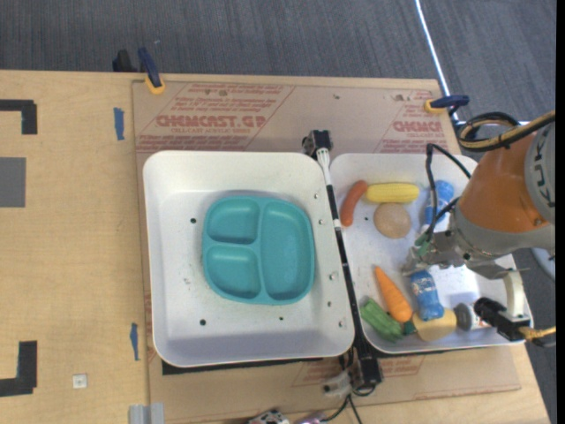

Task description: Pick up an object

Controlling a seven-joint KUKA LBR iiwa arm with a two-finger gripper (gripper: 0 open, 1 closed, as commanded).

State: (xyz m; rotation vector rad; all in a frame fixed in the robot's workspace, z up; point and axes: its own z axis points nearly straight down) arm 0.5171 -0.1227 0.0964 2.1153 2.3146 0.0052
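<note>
Bench (71,263): light wood top with a brown cardboard sheet (265,117) laid under both bins.

Left bin (168,193): shallow, white, holding one teal divided plate (259,247) near its middle, three compartments, nothing in them.

Right bin (353,175): shallow, white, touching the left bin along a shared edge.

Arm (508,197): grey with an orange band, reaching over the right bin from its right edge. Gripper (426,248) low over the middle of the right bin, just above the blue packet; whether its fingers are spread or closed cannot be told, and nothing is seen between them.

Contents of the right bin, largest first:
- Yellow banana (393,192), lying flat near the far edge.
- Orange carrot (393,293), slanting toward the near-left corner.
- Red sausage (352,200), near the far-left corner, beside the banana.
- Blue packet (426,295), just right of the carrot.
- Green vegetable (380,318), at the near edge, touching the carrot tip.
- Tan round ball (393,220), just below the banana.
- Pale yellow block (437,324), near edge, beside the blue packet.
</note>
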